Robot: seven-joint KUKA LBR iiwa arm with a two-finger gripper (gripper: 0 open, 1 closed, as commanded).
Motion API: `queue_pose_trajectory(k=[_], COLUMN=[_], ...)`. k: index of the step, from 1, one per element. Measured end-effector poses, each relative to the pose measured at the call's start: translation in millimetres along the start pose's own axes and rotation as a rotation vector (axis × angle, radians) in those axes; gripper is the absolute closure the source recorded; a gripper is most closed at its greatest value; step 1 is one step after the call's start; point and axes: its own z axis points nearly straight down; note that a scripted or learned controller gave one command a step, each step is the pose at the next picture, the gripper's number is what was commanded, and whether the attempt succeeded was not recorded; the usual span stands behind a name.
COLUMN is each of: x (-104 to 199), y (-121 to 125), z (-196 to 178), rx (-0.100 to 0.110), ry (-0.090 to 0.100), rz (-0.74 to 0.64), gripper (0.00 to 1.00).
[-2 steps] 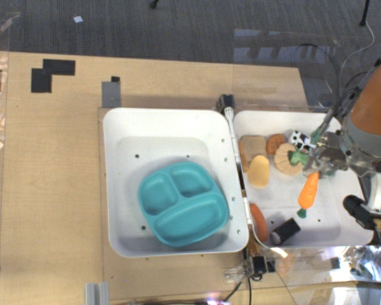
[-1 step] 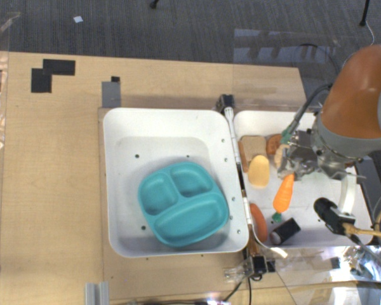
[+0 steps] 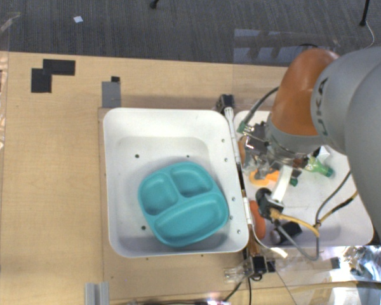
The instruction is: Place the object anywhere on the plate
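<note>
- Teal plastic plate (image 3: 183, 203), smooth, 3 compartments, rounded corners, sat in left white bin (image 3: 120, 170).
- Gripper (image 3: 265, 168) hung low over right bin (image 3: 305, 196) w/ small orange objs (image 3: 265, 178); finger state: can't tell.

Two bins sit side by side on my worktop (image 3: 51, 189). The left bin (image 3: 120, 170) holds a plate (image 3: 183, 203), which lies toward the near right part of that bin. The plate has three parts: two small ones at the back and one long one at the front. My arm (image 3: 343, 100) comes in from the right and hangs over the right bin (image 3: 305, 234). My tool (image 3: 267, 164) is low over that bin's left side, just beside the wall between the two bins. Small things (image 3: 320, 167) lie under and around my tool.
</note>
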Motion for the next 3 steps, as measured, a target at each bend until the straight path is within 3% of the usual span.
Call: queue_pose_trajectory(k=[1, 2, 3], x=[76.3, 101.5, 100.0], y=[-13.6, -62.6, -60.8], z=[-20.4, 4.3, 3.3], rx=[-0.002, 0.001, -0.001], ry=[0.005, 0.001, 0.001], rz=[-0.002, -0.066, -0.062], gripper=[1.0, 1.0, 0.0])
